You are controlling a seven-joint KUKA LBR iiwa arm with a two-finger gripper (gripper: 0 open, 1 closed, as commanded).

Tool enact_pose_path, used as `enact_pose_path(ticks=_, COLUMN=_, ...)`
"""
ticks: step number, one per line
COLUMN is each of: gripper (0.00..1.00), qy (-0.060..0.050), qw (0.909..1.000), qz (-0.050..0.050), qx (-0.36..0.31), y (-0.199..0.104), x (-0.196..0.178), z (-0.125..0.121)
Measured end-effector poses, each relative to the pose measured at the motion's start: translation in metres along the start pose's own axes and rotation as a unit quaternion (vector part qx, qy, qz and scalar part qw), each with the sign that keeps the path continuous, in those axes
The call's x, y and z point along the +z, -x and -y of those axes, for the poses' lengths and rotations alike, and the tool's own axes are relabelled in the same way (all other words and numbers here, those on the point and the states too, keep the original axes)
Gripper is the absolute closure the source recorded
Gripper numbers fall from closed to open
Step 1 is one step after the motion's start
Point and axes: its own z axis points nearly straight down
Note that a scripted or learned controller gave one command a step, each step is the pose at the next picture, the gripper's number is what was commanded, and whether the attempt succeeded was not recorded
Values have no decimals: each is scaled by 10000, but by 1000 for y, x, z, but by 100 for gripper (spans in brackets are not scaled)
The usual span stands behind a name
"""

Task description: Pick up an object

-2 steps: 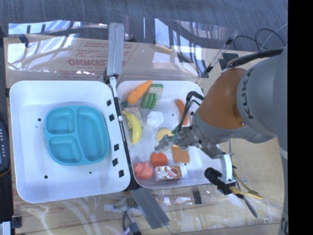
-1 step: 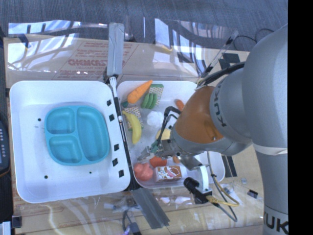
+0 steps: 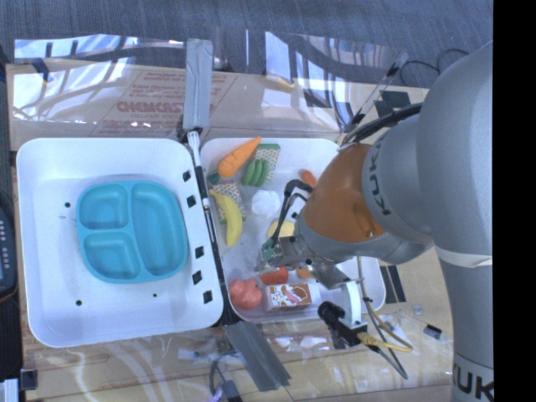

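Right of centre, my arm's orange band (image 3: 339,199) hangs low over the right bin (image 3: 331,147), hiding the pincer (image 3: 280,254); I cannot tell its state. Around it lie a banana (image 3: 228,216), a carrot (image 3: 239,157), a green vegetable (image 3: 256,172), a tomato (image 3: 245,293) and a printed packet (image 3: 289,296). At left, the other bin (image 3: 50,308) holds a blue divided plate (image 3: 131,229).

right bin: carrot (image 3: 240,157) far-left, tilted | green pods (image 3: 256,172) beside it | banana (image 3: 229,216) along left wall | tomato (image 3: 245,293) near-left | red packet (image 3: 289,296) lying flat, just right of tomato
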Motion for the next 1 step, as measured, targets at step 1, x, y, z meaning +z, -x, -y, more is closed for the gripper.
enact_pose_path(ticks=1, gripper=100, qy=16, qw=9998, qz=-14, qx=-202, y=-64, x=-141, z=-55)
